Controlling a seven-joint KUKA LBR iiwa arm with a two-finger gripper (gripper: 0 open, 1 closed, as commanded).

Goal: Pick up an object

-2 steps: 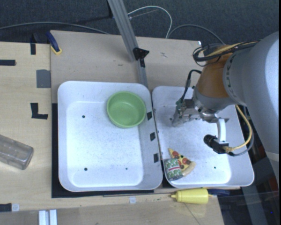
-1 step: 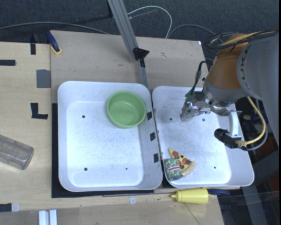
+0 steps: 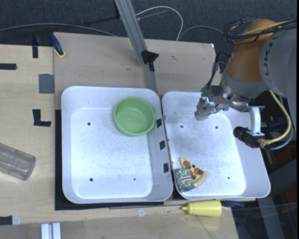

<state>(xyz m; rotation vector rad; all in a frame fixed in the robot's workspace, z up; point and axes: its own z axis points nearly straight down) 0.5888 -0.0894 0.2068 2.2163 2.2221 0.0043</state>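
My gripper [image 3: 203, 111] over right bin [image 3: 249, 180] far side, fingers' state unclear. Pizza slice toy [image 3: 190, 175] near-left corner. Green bowl [image 3: 134, 116] in left bin [image 3: 74, 148].

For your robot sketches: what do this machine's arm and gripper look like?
The grey arm carries a broad orange band above the wrist. Black and yellow cables loop beside it. The small grey metal gripper hangs beneath.

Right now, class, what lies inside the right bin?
In the right bin, a pizza slice toy lies near the front left corner. The gripper hangs over the back, covering a patch of floor.
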